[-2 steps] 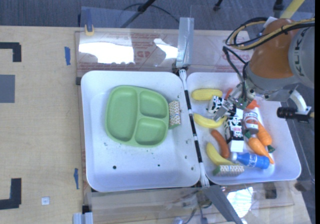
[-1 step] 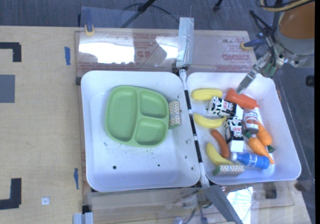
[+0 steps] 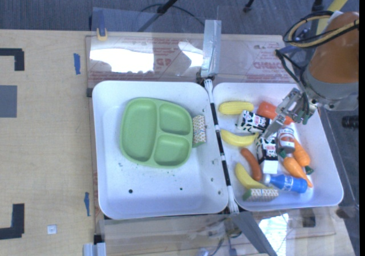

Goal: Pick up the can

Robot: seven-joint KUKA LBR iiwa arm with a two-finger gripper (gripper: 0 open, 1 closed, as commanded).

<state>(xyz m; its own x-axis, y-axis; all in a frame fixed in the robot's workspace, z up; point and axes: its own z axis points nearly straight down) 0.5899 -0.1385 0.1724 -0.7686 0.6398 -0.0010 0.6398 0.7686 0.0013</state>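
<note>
The can [image 3: 287, 137], a small red and white cylinder, lies in the right bin [image 3: 333, 165] among other items, just right of the bin's middle. My gripper [image 3: 278, 120] hangs over the right bin, reaching down and to the left from the orange-banded wrist [image 3: 333, 61]. Its tip is just up and to the left of the can, over a cow-patterned box [image 3: 252, 121]. Nothing is seen held in it.
The right bin also holds three yellow bananas [image 3: 235, 107], an orange-red item [image 3: 266, 109], carrots [image 3: 295, 166], a blue bottle [image 3: 288, 183] and a second cow-patterned box [image 3: 268, 150]. In the left bin [image 3: 114, 181] sit a green divided plate [image 3: 155, 131] and a small patterned block [image 3: 199, 130].
</note>
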